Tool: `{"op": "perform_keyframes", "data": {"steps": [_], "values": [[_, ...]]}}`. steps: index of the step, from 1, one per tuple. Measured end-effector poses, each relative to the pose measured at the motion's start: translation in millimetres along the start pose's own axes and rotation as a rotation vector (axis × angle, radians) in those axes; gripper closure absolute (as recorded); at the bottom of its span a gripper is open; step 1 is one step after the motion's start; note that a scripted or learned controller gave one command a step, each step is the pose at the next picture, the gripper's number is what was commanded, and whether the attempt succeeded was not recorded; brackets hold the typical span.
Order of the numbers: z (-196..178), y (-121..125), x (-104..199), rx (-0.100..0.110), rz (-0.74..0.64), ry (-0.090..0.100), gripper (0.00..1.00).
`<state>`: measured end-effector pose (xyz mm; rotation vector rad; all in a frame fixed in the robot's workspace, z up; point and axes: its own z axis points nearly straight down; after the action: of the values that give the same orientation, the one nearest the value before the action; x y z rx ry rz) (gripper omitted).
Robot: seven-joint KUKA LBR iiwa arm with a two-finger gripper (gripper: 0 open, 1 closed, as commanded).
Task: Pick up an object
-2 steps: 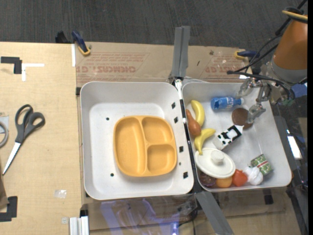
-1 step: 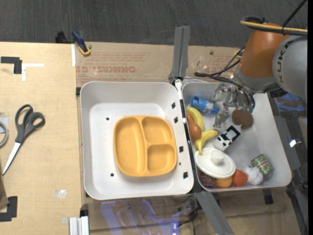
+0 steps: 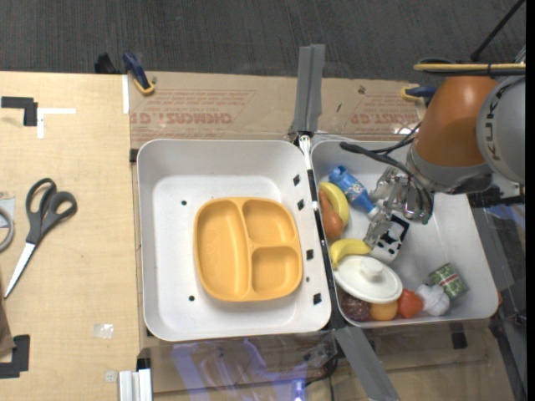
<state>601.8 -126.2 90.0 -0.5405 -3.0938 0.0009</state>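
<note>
Toys crowd the right bin (image 3: 481, 249): a white lid (image 3: 369, 279), a banana (image 3: 349, 248), a blue bottle (image 3: 349, 185) and a green can (image 3: 447, 280). The gripper (image 3: 386, 224) hangs low over them beside the banana; whether it holds anything cannot be told. An orange divided plate (image 3: 248, 248) lies in the left bin (image 3: 159, 249).

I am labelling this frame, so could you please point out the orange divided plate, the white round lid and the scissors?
Orange divided plastic plate (image 3: 248, 248): camera view, central ridge.
White round lid (image 3: 369, 278): camera view, top near knob.
Grey-handled metal scissors (image 3: 38, 220): camera view, pivot area.
</note>
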Motion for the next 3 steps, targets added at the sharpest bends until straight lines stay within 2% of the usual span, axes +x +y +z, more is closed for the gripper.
{"op": "perform_keyframes", "data": {"steps": [1,2,3], "values": [[-2,15,22,-0.001,0.148,-0.005,0.00],[0,32,7,0.001,0.224,-0.001,0.00],[0,13,40,0.001,0.447,0.001,0.00]]}}
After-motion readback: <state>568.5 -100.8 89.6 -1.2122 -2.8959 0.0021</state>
